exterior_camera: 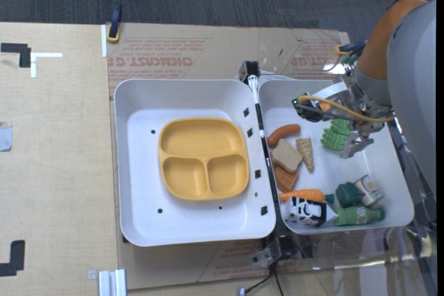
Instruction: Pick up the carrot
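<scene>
The grey metal pincer [356,142] hangs over the right shallow white plastic bin [388,218], close to its far right part; whether its fingers are parted or closed cannot be told from this angle. Just to its left lies a bumpy light-green toy vegetable [336,135]. The slim orange toy carrot [304,195] lies well apart from the pincer, below and to its left, beside a black-and-white patterned toy [306,211]. Left of the pincer lie a reddish-orange sausage [284,134] and a tan bread slice [286,158]. Below it sit dark green toys [349,194]. The yellow three-compartment plastic plate [204,158] rests in the left white bin [139,218], far to the pincer's left.
</scene>
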`<action>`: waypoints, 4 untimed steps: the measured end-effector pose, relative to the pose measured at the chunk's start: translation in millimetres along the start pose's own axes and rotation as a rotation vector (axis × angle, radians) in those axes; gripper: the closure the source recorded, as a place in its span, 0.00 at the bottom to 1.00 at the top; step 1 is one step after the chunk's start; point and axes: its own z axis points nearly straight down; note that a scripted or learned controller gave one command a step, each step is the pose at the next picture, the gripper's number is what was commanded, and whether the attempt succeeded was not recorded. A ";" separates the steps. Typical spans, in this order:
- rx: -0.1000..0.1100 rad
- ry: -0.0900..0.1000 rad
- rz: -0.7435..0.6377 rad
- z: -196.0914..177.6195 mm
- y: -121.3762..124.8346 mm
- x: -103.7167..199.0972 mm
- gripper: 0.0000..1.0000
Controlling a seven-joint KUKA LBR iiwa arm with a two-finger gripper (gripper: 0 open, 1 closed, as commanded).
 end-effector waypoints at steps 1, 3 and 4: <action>0.002 -0.001 0.011 -17.6 -57.0 -70.2 0.00; 0.004 0.013 0.012 67.8 -23.3 -68.7 1.00; 0.004 0.013 0.014 67.7 -23.3 -68.7 0.00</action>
